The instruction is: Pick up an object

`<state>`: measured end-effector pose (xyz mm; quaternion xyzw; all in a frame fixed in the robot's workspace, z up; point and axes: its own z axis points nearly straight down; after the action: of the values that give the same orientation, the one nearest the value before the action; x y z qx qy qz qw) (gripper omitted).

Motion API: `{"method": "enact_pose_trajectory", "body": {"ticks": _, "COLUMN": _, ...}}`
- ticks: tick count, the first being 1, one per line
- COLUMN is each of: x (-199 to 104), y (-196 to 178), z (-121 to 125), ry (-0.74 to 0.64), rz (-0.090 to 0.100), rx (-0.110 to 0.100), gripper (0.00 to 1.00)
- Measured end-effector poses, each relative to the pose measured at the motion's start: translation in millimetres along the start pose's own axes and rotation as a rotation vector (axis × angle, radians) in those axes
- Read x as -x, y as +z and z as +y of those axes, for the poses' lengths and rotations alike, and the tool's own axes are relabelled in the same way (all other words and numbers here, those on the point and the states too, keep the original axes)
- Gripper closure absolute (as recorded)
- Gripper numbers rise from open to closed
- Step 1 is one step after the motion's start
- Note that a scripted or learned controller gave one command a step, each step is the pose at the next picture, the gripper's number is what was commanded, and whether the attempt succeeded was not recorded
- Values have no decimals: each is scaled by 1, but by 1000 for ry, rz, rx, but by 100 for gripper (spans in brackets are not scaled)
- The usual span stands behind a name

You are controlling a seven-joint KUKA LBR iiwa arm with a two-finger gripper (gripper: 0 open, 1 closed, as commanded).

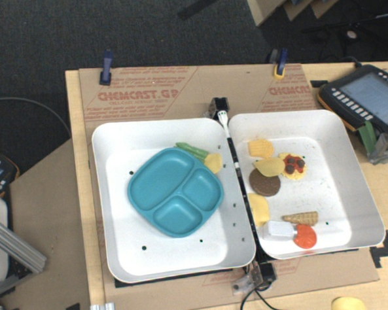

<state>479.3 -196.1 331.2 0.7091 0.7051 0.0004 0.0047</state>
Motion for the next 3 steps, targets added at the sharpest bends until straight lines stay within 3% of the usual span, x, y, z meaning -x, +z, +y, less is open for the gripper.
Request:
{"method": "enact_pose_trajectory", "body": {"ticks": 1, "x": 30, "y": -42, "z": 1, "ry": -4, "rz": 1, "rx": 0, "gripper": 100}}
{"method": "enact_pose_trajectory", "body": {"ticks": 3, "x": 27, "y": 10, "z": 0, "ry": -5, "rz": 7, "rx": -10, "gripper": 100}}
